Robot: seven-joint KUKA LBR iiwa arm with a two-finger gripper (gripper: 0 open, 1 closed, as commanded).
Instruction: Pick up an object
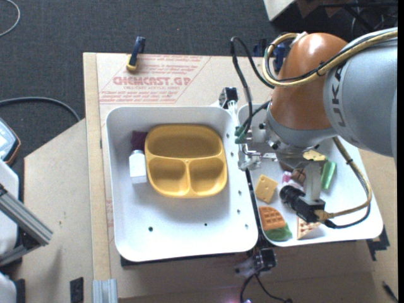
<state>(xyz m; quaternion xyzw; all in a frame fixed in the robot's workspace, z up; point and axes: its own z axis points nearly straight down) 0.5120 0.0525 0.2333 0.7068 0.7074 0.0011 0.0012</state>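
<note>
Waffle (pixel 272 218) in right bin (pixel 366 197), beside cheese (pixel 266 187).

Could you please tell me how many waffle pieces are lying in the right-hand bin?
2. A square waffle lies near the front of the right bin, and a triangular waffle piece sits just right of it. The arm covers much of the bin, so more may be hidden.

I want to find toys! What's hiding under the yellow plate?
A white bottle and something dark purple peek out beside the yellow plate. Anything underneath is covered.
</note>
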